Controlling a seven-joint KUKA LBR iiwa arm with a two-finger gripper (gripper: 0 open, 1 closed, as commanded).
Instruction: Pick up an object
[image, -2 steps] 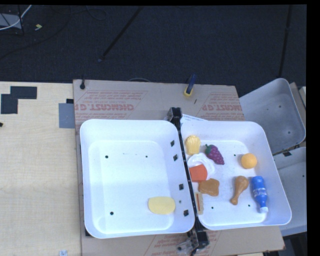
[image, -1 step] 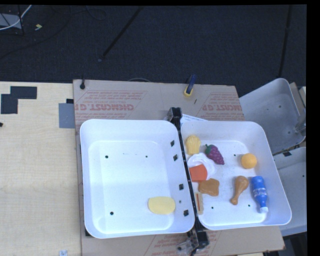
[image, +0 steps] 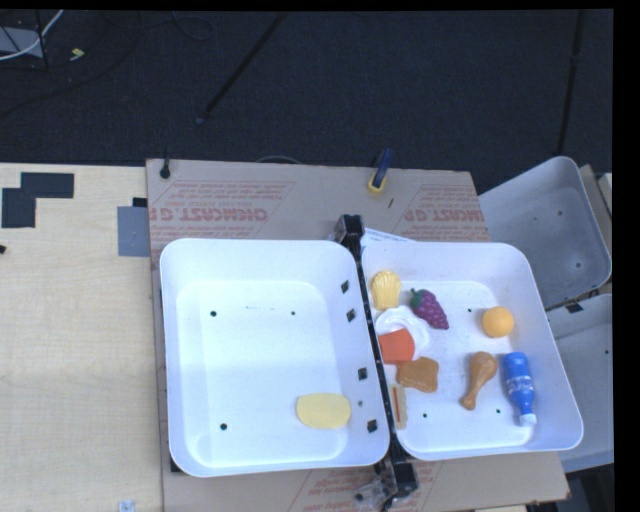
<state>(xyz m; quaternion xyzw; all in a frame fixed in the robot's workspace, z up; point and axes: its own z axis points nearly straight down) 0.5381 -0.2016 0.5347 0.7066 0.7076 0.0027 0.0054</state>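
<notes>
two shallow white bins sat side by side on a cardboard sheet (image: 300, 200) laid over the table (image: 70, 330). the left bin (image: 190, 300) carried a single item, a flat pale yellow piece (image: 323, 411) near its front right corner, well apart from everything else.

the right bin (image: 520, 265) carried the rest. a yellow corn-like toy (image: 386, 290) lay at the back left, with a purple grape bunch (image: 430, 309) just beside it. an orange block (image: 397, 346) rested on a white piece (image: 398, 322) against the left wall. a brown toast-like piece (image: 418, 375) lay in front of it, and a thin striped piece (image: 399, 405) lay nearer the front. a brown drumstick (image: 479, 378) lay in the middle, an orange ball (image: 497, 322) behind it, and a blue bottle (image: 518, 387) on its side toward the right wall, just beside the drumstick but not touching it.

finding on progress: every item rested on a bin floor, none was lifted, and no approach to any of them was in evidence. the state of the fingers could not be told from this view. the judgement was that the pick had not begun: choosing a target, descending, closing and lifting all remained. the lone yellow piece and the ball looked the least crowded candidates; the cluster by the divider looked liable to a fouled grasp.
</notes>
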